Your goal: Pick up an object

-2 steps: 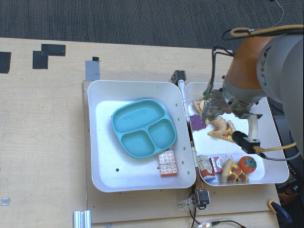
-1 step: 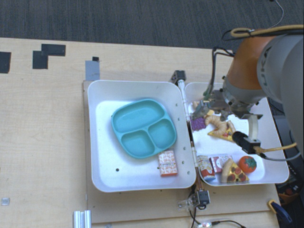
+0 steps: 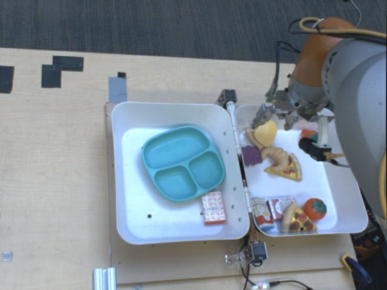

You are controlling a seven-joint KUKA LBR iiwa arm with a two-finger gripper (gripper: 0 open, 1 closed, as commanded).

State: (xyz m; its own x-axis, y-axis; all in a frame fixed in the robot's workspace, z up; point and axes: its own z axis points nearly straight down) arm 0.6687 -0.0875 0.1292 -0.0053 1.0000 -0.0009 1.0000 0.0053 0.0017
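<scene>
Yellow toy (image 3: pixel 265 133) sits at the upper left of the right bin (image 3: pixel 347 222), just under my claw (image 3: pixel 275 112); its grip I cannot tell. Nothing looks lifted yet.

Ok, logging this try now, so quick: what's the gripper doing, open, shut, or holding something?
Gripper: over the far end of the right bin, next to a yellow toy; whether it is open, shut or holding anything cannot be told.

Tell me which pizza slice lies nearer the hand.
The upper pizza slice, mid-bin beside the purple toy. The other slice lies at the near edge by the tomato, farther from the hand.
</scene>
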